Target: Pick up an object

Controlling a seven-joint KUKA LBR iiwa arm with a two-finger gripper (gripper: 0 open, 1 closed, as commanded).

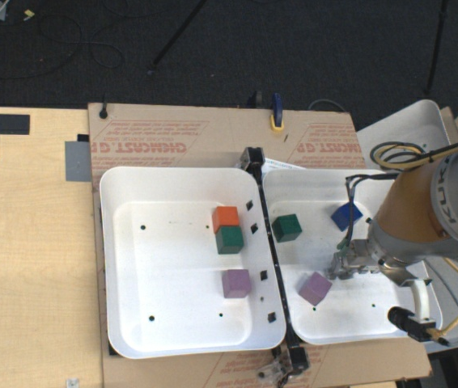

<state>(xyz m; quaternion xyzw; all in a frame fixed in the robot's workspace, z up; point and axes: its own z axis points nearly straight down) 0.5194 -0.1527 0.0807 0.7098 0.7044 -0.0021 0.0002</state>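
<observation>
My gripper hangs low over the right bin, just right of a tilted purple block. A blue block lies a little beyond it, near the back, and a green block sits by the divider. The arm's grey and orange wrist covers the right part of this bin. In the left bin an orange block touches a dark green block, and a purple block lies in front of them.
A ridge with black clips divides the two bins. Cardboard sheets lie under them. Bare bin floor spreads across the left bin's left half.
</observation>
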